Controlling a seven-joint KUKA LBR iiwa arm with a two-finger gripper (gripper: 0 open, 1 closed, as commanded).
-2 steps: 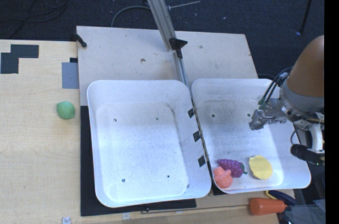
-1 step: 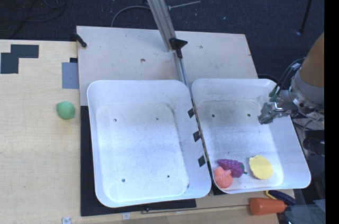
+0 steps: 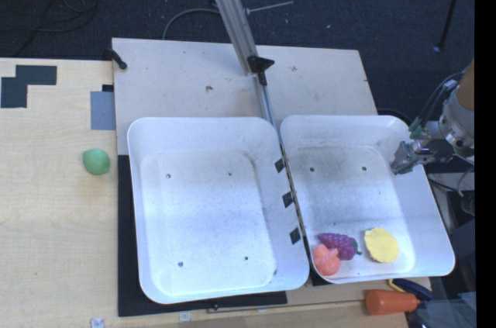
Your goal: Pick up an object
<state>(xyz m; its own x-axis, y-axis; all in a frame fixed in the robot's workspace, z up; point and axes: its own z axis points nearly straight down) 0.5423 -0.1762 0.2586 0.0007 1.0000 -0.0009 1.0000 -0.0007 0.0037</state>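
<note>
Left bin (image 3: 209, 210): white plastic, smooth, grey scuffing over the floor.
Right bin (image 3: 353, 179): same white plastic, slight sheen at rim, scuffed darker in the middle.
Surface (image 3: 46, 218): pale wood-grain board, matt.
Rail (image 3: 232, 16), behind the bins: bare extruded metal, dull silver.
Green ball (image 3: 96, 161), left of left bin: matt, looks soft.
Floor (image 3: 349, 8): dark carpet, rough.

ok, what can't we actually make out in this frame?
- Gripper: small and dark over the right bin's right rim, too small to tell the finger state.
- Arm: cut off by the right edge of the camera view.
- Orange item below the right bin: partly off its corner, identity unclear.
- Purple toy, orange toy, yellow toy: blurred, exact type uncertain.
</note>
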